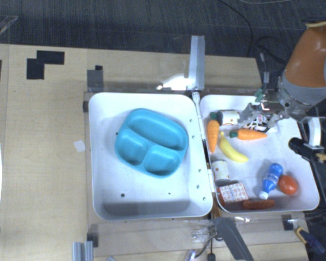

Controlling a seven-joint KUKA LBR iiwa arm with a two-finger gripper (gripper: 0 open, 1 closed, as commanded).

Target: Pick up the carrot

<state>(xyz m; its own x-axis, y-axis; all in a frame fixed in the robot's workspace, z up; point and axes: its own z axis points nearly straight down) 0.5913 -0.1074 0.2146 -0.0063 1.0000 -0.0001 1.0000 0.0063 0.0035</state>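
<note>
Carrot (249, 136) seemingly crowded by banana (233, 149) and pincer (256, 118).

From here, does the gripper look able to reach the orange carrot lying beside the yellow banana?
Probably yes: the gripper hovers right by the orange carrot, whose top lies uncovered; the yellow banana sits close alongside.

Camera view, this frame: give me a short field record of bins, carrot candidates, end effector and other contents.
left bin: holds a blue three-compartment plate
right bin: holds the loose items
carrots: two; one upright by the divider, one lying just below the end effector
end effector: low over the right bin's upper part, beside the lying carrot; grasp not confirmed
other items: banana, blue bottle, tomato, small can, red sausage
</note>
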